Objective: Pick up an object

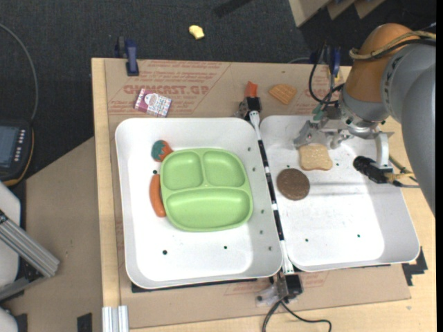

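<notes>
- My claw (pixel 320 134) hangs low over the far end of the right bin (pixel 360 244), just above the slice of toast (pixel 316 158); I cannot tell how it is set
- The toast lies flat on the bin floor, and the brown round patty (pixel 293 184) sits just beside it on the near left, close but seemingly not touching
- The toast looks like my likeliest target, so I judge the step in hand to be lining up and coming down on it
- To do it well I should centre over the toast, straddle its narrower width, and keep clear of the patty
- A thin flat slice is easy to skid; I should press right down to the floor before closing
- The green tray (pixel 205 189) in the left bin (pixel 138 241) is well apart
</notes>
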Robot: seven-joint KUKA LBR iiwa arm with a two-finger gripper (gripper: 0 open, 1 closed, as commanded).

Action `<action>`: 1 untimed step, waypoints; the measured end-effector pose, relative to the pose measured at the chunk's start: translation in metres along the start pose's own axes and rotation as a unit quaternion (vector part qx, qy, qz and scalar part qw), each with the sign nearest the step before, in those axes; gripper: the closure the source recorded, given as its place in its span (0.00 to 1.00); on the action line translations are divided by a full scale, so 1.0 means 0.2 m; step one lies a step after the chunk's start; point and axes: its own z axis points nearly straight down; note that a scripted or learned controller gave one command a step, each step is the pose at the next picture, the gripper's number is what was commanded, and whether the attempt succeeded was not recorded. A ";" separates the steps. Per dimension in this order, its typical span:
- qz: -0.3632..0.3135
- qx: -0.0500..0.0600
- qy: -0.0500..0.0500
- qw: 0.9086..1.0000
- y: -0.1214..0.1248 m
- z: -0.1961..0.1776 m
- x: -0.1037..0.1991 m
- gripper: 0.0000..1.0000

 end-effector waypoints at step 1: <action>0.001 0.004 0.001 1.000 -0.15 0.00 0.07 0.00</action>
